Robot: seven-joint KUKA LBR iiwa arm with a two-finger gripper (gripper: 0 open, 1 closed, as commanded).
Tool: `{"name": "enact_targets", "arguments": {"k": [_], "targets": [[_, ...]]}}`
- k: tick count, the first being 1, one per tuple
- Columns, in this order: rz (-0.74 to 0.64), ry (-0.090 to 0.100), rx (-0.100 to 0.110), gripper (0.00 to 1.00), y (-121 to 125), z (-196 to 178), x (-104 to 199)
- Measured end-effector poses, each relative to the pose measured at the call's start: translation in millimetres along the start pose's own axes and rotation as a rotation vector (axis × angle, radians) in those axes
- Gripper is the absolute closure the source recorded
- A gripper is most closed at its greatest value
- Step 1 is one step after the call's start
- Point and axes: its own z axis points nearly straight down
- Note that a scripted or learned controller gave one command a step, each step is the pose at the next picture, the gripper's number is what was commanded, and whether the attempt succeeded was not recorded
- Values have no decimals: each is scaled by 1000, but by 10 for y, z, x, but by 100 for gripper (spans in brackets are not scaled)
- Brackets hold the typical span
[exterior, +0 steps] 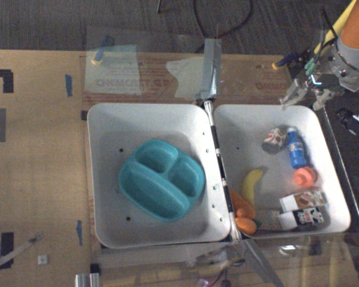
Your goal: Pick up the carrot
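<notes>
Carrot (242, 207) lies in right bin's (338, 187) near-left corner; end effector (304, 92) hovers spread, labels unreadable.

Two white bins (102, 220), smooth plastic w/ soft sheen, teal divided plate (161, 179) mid-left, matt plastic, bench (36, 178) light wood-look board, matt, clear glossy film sheet (116, 70) upper left, carrot (242, 207) lower centre, smooth orange plastic look, blue bottle (295, 149) right, glossy

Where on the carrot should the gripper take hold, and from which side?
Probably from above, at the carrot's upper middle. It lies wedged in the right bin's near-left corner against the dividing wall, with the banana just beside it, so a sideways approach looks blocked. The gripper hovers over the far rim.
</notes>
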Motion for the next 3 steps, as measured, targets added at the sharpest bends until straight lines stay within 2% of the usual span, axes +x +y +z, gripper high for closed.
{"name": "enact_targets", "arguments": {"k": [1,2,3], "targets": [[-334,0,2,0,142,675,1106],[-713,-1,-2,0,-428,1396,487],[-736,1,0,0,-1113,1574,604]]}}
